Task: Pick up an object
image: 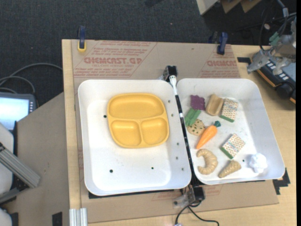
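The right white bin (265, 119) holds several toy foods. At its far side lie a purple grape bunch (197, 101), a tan bread piece (214, 105) and a small green-and-white carton (229, 109). A green piece (192, 116) and a cookie (195, 127) rest by the left wall. An orange carrot (207, 135) lies in the middle. Toward the front are a croissant (207, 160), a second carton (233, 145), a cone (229, 168) and a white crumpled item (257, 162).
The left white bin (89, 140) holds a yellow divided plate (138, 119). Both bins sit on a cardboard sheet (117, 60) held by blue clamps. Grey equipment and cables (277, 55) stand past the bench's far right corner.
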Controlling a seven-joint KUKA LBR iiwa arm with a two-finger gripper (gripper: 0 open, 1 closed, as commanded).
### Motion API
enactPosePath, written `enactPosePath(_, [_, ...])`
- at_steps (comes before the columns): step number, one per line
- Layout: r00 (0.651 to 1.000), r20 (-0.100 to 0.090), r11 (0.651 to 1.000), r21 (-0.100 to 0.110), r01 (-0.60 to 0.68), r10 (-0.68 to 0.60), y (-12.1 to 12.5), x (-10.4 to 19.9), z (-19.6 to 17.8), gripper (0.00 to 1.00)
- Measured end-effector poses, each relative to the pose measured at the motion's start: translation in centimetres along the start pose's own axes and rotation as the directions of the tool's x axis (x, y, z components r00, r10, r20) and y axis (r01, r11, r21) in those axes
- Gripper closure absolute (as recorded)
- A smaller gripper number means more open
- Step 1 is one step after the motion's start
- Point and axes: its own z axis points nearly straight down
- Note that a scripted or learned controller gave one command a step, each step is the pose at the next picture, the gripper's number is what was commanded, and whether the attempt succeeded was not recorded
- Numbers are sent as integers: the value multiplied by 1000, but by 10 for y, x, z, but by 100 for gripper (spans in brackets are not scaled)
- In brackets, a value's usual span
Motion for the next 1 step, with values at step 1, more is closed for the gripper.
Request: enactPosePath(1, [1000, -6, 1000, 14, 2, -2, 3, 29, 173, 0])
